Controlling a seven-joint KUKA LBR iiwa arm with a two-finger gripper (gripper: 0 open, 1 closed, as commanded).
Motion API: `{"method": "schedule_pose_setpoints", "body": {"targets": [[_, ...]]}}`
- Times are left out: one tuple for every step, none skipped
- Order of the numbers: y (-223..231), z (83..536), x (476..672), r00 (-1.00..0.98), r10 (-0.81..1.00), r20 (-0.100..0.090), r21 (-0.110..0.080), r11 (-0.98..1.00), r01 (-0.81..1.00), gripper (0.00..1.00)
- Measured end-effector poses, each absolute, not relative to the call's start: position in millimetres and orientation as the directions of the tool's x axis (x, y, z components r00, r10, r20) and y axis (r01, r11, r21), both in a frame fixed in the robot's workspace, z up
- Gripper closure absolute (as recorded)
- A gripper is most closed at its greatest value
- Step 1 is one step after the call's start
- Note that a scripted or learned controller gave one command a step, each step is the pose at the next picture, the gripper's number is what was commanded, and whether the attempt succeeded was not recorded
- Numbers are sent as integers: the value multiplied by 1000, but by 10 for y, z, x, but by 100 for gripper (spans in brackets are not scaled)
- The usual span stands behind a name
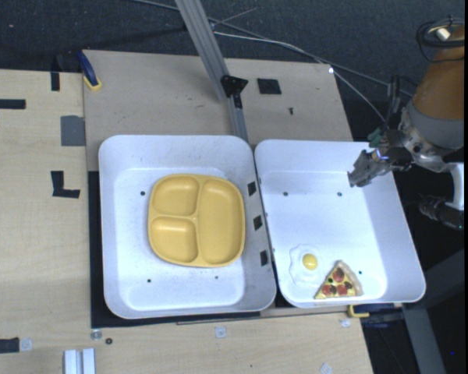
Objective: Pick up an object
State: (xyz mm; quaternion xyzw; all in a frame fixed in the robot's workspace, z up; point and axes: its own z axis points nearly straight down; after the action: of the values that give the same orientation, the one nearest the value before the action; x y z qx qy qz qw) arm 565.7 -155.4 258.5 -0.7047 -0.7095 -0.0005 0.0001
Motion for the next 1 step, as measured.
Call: {"method": "schedule_pose_setpoints", "body": {"targets": [[-1108,2586,5701,-5,1000,1,-1,5,1000,100]]}}
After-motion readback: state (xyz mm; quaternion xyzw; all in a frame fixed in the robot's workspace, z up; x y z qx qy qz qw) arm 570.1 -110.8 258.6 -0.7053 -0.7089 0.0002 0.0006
